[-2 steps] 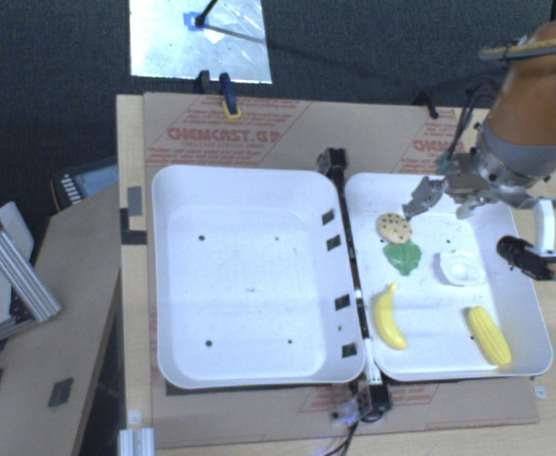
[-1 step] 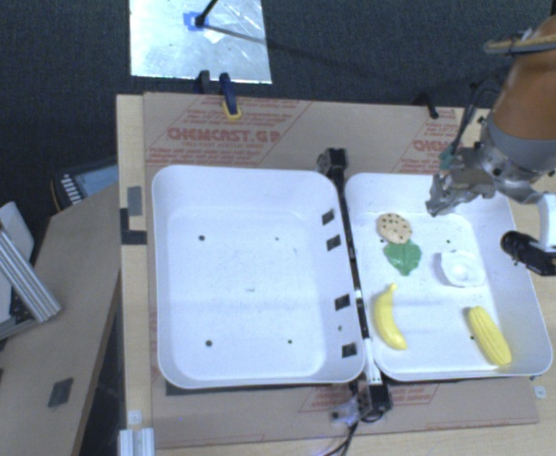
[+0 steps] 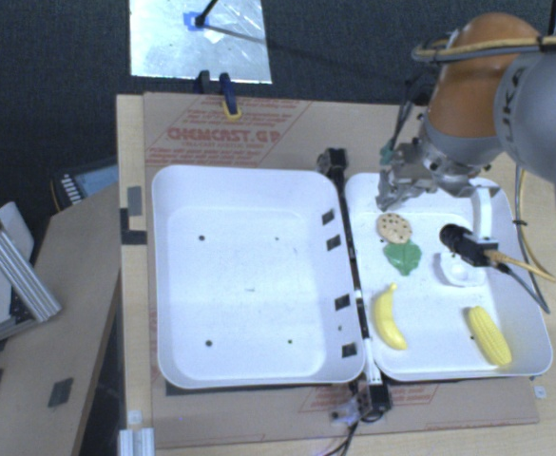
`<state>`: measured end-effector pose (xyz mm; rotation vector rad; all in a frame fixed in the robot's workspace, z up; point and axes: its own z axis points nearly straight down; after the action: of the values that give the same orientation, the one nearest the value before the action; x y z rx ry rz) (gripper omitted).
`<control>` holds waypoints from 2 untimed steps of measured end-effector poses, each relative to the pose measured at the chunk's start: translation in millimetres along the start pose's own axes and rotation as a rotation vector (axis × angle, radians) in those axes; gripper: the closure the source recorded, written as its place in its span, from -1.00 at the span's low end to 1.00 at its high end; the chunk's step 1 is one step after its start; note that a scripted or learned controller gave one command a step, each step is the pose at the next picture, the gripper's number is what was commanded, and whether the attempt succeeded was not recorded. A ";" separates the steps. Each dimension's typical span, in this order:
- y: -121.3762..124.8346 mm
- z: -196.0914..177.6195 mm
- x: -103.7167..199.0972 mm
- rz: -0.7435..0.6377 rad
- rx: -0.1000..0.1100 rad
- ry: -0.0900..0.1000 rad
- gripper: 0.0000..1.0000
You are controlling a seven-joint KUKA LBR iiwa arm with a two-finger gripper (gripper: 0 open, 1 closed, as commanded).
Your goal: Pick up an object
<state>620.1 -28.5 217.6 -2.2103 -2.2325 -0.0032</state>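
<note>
Gripper (image 3: pixel 389 196): hangs low at the right bin's (image 3: pixel 436 323) 11 o'clock corner; whether it is released or clenched, I cannot tell, and nothing is seen held in it.
Likely target: the cookie (image 3: pixel 393 226), just beside the gripper at its 6 o'clock and at 10 o'clock from the bin's centre.
Cookie handling: looks light, stiff and flat; probably a toy, so hardly fragile. It is thin, so take it across its round edge, low to the floor.
Crowding: a green leaf (image 3: pixel 403 256) touches or nearly touches the cookie at its 6 o'clock, and may be dragged along.
Other choices: 1 banana (image 3: pixel 388 318) at 8 o'clock and 1 corn cob (image 3: pixel 488 336) at 5 o'clock, both well apart from the rest, rounded and perhaps slippery; grip across the middle.
Edges: the bin's left wall and the clips between the 2 bins lie near the cookie at 9 o'clock.
Open room: the bin's centre, and the left bin (image 3: pixel 249 283).
</note>
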 end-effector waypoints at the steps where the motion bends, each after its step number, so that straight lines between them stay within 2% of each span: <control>1: -18.1 -80.3 64.1 -0.002 -0.008 0.002 1.00; 2: -56.0 -64.1 83.7 0.003 0.004 -0.001 1.00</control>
<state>563.2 54.6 281.7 -2.2122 -2.2275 0.0016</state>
